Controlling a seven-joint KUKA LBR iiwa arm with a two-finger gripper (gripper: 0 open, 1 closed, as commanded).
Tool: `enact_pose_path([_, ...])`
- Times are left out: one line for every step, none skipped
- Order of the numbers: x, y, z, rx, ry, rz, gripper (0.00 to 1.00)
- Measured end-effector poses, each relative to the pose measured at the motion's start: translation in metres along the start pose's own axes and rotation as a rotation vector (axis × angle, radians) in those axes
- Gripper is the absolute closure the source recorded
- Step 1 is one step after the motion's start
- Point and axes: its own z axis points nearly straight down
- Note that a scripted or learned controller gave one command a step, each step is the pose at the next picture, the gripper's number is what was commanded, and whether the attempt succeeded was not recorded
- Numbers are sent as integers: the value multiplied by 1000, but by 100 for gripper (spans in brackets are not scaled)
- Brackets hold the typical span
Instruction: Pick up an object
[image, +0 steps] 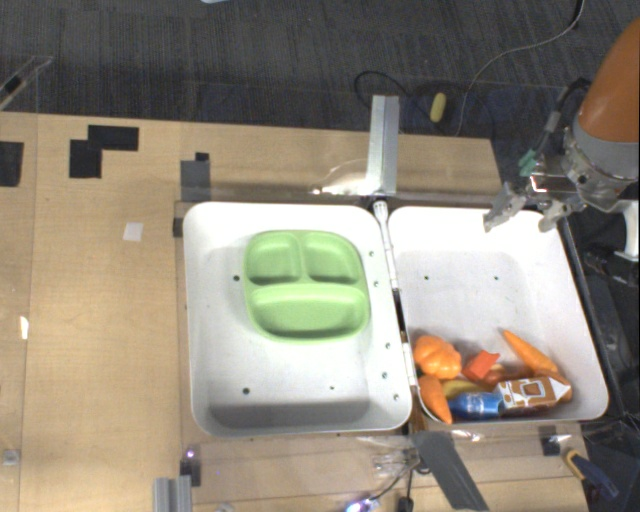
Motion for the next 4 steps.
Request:
enact_pose_path([-5,-36,70,0,-1,40,0])
enact_pose_path([-27,-56,138,1,-1,24,0])
enact_pose_path([-33,-121,180,-5,-1,51,0])
enact_pose_path([-31,-119,168,-10,1,49,100])
